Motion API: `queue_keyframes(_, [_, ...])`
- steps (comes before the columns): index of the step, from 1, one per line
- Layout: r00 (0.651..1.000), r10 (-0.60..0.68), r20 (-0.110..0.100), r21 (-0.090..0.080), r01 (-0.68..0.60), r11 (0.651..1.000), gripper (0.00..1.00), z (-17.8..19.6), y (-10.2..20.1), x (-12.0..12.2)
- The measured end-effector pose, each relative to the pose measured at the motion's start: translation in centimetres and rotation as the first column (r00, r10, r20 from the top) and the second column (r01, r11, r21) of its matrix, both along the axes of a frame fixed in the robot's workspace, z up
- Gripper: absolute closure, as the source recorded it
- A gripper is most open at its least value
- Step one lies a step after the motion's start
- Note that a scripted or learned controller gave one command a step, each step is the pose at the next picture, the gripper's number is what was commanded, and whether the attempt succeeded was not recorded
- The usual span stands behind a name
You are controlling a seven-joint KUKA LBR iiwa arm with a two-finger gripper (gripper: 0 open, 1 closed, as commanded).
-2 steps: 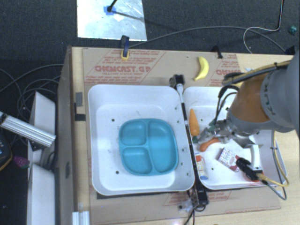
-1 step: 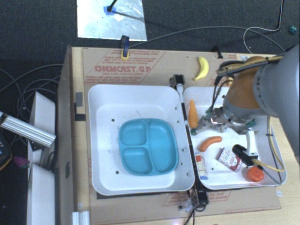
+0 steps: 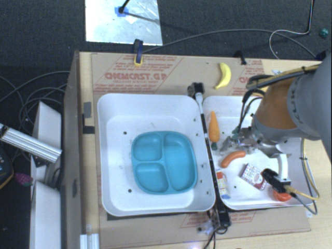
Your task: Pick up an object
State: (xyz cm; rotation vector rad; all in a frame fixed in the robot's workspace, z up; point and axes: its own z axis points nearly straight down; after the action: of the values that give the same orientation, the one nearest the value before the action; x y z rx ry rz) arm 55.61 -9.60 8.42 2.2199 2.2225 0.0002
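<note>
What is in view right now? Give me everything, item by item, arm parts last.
bins: two, white, side by side on the bench.
divided plate: one, light blue, in the left bin.
carrot: one, orange, right bin by the divider.
sausage: one, orange-red, right bin, just below the gripper.
small box: one, red and white, right bin.
small packet: one, white and red, right bin's lower left.
banana: one, yellow, on the cardboard behind the bins.
foil sheet: one, silver, on the floor.
arm: one, grey with orange band.
gripper: one, over the right bin.
</note>
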Motion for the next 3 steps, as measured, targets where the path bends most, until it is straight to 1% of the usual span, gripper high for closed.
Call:
queue_keyframes(1, [1.0,0.0,0.0,0.0,0.0,1.0,0.0,0.0,0.8,-1.9])
queue_keyframes(2, [1.0,0.003,0.001,0.0,-0.003,1.0,0.0,0.0,1.2,0.8])
queue_keyframes(3, [1.0,0.0,0.0,0.0,0.0,1.0,0.0,0.0,0.3,-1.1])
